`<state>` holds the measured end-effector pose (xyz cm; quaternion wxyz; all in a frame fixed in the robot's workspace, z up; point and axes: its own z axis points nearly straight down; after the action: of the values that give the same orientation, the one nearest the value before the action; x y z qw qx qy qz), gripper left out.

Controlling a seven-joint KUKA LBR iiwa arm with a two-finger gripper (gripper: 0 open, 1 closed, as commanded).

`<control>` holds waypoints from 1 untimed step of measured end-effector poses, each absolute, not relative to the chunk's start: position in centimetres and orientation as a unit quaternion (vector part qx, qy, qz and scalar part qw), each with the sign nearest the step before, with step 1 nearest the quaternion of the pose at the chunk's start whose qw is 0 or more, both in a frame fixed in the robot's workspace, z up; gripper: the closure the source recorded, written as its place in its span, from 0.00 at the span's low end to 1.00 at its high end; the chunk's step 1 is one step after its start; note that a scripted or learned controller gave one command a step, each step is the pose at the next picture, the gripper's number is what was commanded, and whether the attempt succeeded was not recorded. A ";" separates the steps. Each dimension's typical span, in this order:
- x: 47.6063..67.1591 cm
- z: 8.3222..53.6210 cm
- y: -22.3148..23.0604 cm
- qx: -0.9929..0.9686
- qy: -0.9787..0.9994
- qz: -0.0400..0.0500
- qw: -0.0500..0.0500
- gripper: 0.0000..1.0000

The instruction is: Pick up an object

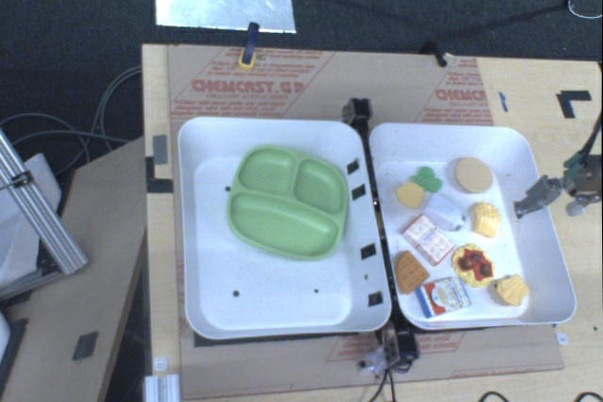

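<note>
The right white bin (542,245) holds several toy foods. Among them are a round tan biscuit (473,174), a green piece (427,176), a yellow lump (410,195) and a yellow corn piece (486,219). There are also a red-and-white checked packet (429,238), a brown waffle (411,270), a small pizza (473,264), a blue-and-red carton (443,295) and a yellow wedge (510,289). My gripper (539,195) sits over the bin's right rim, a little right of the corn piece and apart from it. Nothing is visibly in its grasp.
The left white bin (203,297) holds a green divided plate (287,202). A black divider with clips (367,202) runs between the bins. Both bins rest on a cardboard sheet (311,85). A metal frame (33,202) stands at the far left.
</note>
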<state>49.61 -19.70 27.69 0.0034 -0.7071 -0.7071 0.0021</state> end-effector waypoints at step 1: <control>49.8 28.2 -19.6 -0.706 -0.708 0.000 -0.001 0.00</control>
<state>49.82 -19.63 28.19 -0.0009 -0.7058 -0.7084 -0.0004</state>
